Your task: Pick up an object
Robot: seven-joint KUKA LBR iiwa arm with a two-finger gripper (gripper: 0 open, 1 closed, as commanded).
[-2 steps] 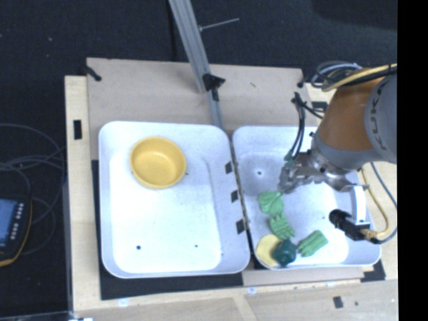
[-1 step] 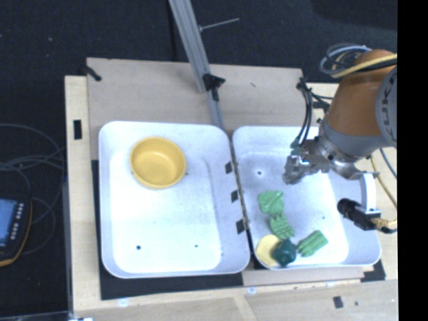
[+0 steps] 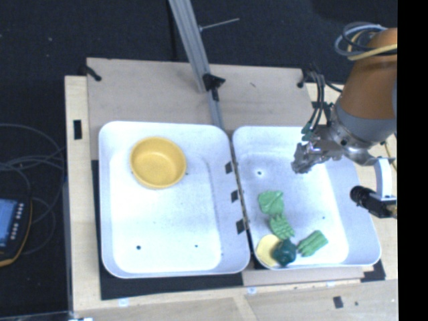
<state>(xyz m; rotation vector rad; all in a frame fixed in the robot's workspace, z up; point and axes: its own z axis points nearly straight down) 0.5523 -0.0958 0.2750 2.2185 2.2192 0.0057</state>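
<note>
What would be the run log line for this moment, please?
gripper: above right bin, nothing held | green pieces: right bin, near edge | yellow bowl: left bin

Left bin point(image 3: 120, 246) and right bin point(image 3: 334, 179): smooth white plastic, faintly speckled. Yellow bowl point(image 3: 158, 162), at 10 o'clock in the left bin: matt plastic. Bench point(image 3: 147, 85): pale matt wood. Arm point(image 3: 368, 92): glossy orange band.
</note>
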